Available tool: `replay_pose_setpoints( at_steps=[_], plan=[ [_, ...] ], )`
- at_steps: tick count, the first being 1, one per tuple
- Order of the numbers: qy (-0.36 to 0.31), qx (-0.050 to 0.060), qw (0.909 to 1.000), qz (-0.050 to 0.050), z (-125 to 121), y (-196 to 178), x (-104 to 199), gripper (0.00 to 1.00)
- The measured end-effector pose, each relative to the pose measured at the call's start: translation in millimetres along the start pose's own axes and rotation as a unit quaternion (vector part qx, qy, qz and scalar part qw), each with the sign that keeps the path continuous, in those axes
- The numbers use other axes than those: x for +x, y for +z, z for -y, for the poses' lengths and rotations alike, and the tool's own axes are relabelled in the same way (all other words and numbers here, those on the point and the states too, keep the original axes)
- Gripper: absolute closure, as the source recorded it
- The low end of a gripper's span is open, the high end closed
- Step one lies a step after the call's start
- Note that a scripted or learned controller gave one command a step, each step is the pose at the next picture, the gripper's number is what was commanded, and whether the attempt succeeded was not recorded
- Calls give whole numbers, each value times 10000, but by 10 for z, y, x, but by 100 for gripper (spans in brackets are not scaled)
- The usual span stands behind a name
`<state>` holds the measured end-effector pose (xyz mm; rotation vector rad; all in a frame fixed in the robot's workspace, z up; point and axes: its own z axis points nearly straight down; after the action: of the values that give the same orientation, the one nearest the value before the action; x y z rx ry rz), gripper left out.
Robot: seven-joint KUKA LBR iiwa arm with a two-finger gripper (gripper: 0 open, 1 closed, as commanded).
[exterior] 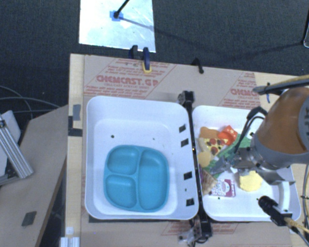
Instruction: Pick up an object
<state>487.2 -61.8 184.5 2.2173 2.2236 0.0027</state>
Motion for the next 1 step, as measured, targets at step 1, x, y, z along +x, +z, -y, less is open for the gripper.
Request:
replay_pose_setpoints(
  at_steps=[1],
  plan=[
    [0, 0, 10000, 0, 0, 0, 0, 0]
  ],
)
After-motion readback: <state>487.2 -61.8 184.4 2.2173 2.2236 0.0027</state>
